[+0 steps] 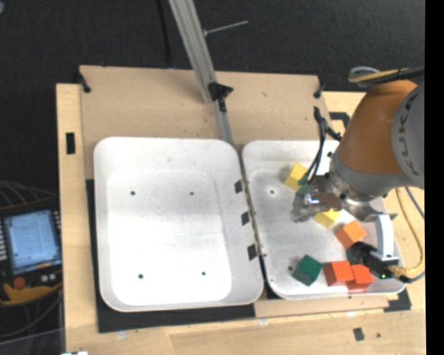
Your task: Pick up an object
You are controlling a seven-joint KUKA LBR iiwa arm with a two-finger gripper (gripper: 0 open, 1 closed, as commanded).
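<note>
Your nearest targets are two yellow blocks in the right bin (277, 198): one yellow block (296, 174) just up-left of the gripper (305, 207), the other yellow block (327, 218) just to its right, partly under the wrist. Pick one and centre over it before descending; between the two, the fingers would likely nudge both and grip neither. An orange block (351, 234), red blocks (348, 273) and a green block (307, 270) lie nearer the front wall. You cannot tell whether the pincer is apart or together; it is too blurred. The arm (377, 139) reaches in from the right, wrist pointing down over the bin's middle.
</note>
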